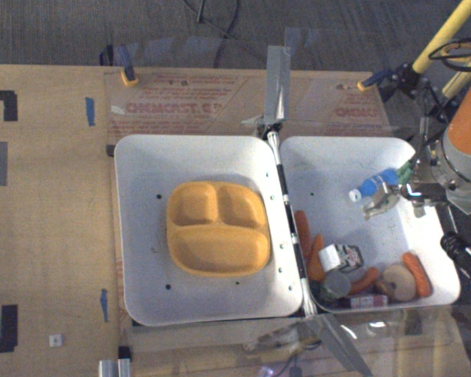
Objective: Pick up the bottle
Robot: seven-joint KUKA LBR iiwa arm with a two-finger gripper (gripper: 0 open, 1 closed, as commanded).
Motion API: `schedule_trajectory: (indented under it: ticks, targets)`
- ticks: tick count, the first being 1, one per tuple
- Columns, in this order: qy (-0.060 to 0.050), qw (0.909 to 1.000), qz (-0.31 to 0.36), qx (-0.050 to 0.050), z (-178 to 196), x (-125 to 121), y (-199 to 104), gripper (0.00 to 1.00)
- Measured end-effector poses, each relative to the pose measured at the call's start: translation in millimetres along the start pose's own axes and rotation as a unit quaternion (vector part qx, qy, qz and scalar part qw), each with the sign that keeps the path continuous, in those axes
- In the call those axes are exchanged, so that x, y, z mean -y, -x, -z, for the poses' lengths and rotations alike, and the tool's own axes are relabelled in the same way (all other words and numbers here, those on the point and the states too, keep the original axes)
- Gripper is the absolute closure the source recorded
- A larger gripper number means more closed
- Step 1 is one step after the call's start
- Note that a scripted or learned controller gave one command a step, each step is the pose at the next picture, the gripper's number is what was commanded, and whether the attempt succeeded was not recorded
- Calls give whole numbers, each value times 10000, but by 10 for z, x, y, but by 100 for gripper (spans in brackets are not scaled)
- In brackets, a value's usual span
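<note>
Camera view: gripper [394,191] fingers closed on the blue bottle [374,184], apparently raised above the right bin [330,159]. Grasp looks done; lift-out remains.

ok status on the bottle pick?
Gripper at the right bin's upper right, on the bottle. Bottle looks pinched between fingers, cap end left, likely lifted. Carrots and other clutter sit lower in the bin, apart.

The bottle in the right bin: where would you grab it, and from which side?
Probably across the middle of its body. The bottle seems to lie on its side, white cap toward the left, with the gripper already at it. Coming from above, fingers straddling its width, looks most workable.
</note>
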State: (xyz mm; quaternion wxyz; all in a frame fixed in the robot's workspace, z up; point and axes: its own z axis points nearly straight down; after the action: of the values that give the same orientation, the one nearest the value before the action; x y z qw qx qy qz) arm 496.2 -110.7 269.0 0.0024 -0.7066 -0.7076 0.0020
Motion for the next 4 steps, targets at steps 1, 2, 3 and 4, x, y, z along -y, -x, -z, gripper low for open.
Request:
schedule_trajectory:
  ticks: [1,2,3,4]
  targets:
    - [-3,9993,-377,-7,-887,-436,540,0]
    - [9,9956,-935,2,-502,-1058,1046,0]
    - [10,10000,9,-4,-1747,-1254,766,0]
    - [-11,10000,-1,-12,-1682,-1248,768,100]
